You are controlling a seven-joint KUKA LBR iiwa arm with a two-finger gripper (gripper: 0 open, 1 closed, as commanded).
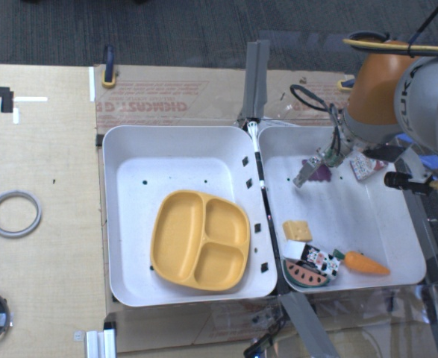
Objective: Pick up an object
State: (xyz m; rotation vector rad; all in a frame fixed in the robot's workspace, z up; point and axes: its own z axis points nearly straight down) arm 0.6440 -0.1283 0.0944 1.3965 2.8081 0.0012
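Pale wooden desk [39,274] is carrying 2 shallow white bins; the left bin [121,200] is holding a yellow 3-compartment plastic plate [201,239]. In the right bin [368,222], the grey arm's jaws [312,171] are hanging low by a small purple object [321,172], seemingly touching; whether clamped, I cannot tell. An orange toy carrot [366,264] is lying well apart.

Cardboard sheet [170,95] behind the bins: red printed lettering, seen upside down and mirrored, too blurred to read for certain.
Small card [361,167] in the right bin: printed marks, illegible.
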